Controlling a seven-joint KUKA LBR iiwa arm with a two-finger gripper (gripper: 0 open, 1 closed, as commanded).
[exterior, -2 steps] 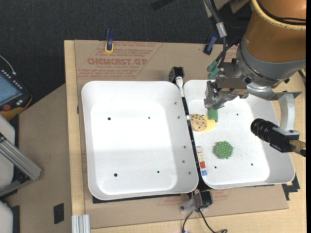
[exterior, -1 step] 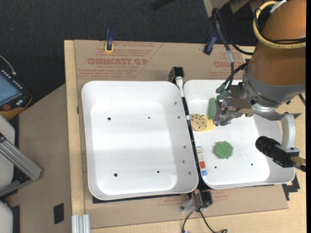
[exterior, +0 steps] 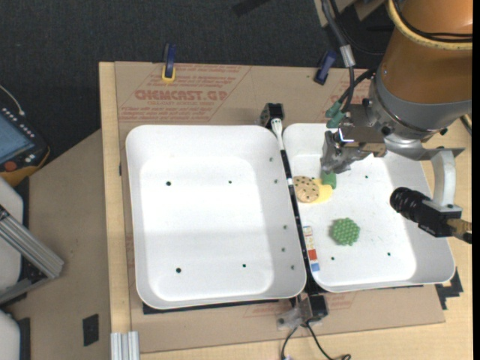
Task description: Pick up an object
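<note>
Arm (exterior: pixel 427 58) comes in from the right, big grey/orange body over the right bin's back half. Left bin (exterior: pixel 142 223) sits beside the right bin (exterior: pixel 397 272), walls touching along the middle, both on the cardboard-covered worktop (exterior: pixel 112 126).

Gripper (exterior: pixel 331 177) is low in the right bin, tips right at the yellow piece (exterior: pixel 324 194), which lies touching/under the tan speckled cookie-like disc (exterior: pixel 304 188), close to the divider wall. Can't tell how wide gripper is: tips blur into the yellow piece, nothing clearly seen between them. Green bumpy ball (exterior: pixel 345 231) lies apart, nearer the front of the same bin.

Risks, my guess:
- Target hugs the bin wall, so one tip may hit the rim or wall and skew the grasp.
- Yellow piece + disc overlap, so it may grab both, or nudge one out and close on nothing.
- Both look flat/thin, so tips could slide over the top w/o getting under.
- Contact looks off-ctr on the yellow edge; may slip on lift.
</note>
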